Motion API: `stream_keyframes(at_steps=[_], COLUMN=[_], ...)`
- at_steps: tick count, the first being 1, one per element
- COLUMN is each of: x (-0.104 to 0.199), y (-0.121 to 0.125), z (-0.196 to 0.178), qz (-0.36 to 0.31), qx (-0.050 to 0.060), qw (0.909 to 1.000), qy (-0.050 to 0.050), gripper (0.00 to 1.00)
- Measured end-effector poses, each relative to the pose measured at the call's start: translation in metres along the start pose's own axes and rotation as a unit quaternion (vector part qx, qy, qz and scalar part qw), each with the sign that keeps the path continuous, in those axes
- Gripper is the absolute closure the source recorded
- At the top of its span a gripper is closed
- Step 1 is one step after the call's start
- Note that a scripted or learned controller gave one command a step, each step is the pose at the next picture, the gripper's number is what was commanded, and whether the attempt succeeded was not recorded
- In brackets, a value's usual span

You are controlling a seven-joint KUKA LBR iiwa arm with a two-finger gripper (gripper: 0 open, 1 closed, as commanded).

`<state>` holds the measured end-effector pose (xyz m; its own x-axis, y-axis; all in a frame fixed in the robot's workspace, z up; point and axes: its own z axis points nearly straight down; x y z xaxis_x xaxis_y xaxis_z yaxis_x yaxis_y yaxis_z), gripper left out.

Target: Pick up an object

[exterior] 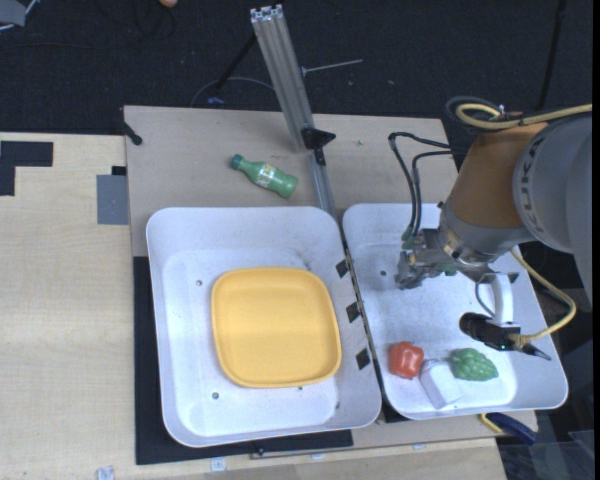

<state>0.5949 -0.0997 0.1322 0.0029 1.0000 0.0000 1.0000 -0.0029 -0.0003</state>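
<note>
**Asker:** If you had to choose now, what lies nearest?

**Me:** At about six o'clock in the right bin (380,298), against the near rim, a small white block (438,386) lies flat. A red toy (406,359), pepper-shaped, sits just beside it at its ten o'clock. A green toy (473,365), knobbly like broccoli, sits at its two o'clock. I judge all three to be light. The block looks stiff and flat-sided, so I would close across its short sides. The red one looks smooth and rounded and may squirt out unless I take it across the middle. The green one's bumps should give a better hold.

**Asker:** And your hand?

**Me:** My hand (412,268) hangs low at about eleven o'clock in that bin, over bare white floor and well apart from the three. I see nothing in it. How far open it is I cannot tell from this angle.

**Asker:** Farther off?

**Me:** The left bin (180,268) holds a yellow plate (276,326), wide, shallow and lying flat. Only its rim offers a hold, so it is a poor choice. Beyond both bins, toward twelve o'clock on the surface (180,158), a green bottle (264,175) lies on its side. It looks light and round, and apt to roll.
</note>
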Motion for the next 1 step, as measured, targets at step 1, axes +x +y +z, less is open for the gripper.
stream_keyframes(at_steps=[1], x=[-0.0047], y=[-0.0048], z=[-0.0440], qz=[-0.001], qx=[-0.002], qw=[1.0000], qy=[0.000], gripper=[1.00])
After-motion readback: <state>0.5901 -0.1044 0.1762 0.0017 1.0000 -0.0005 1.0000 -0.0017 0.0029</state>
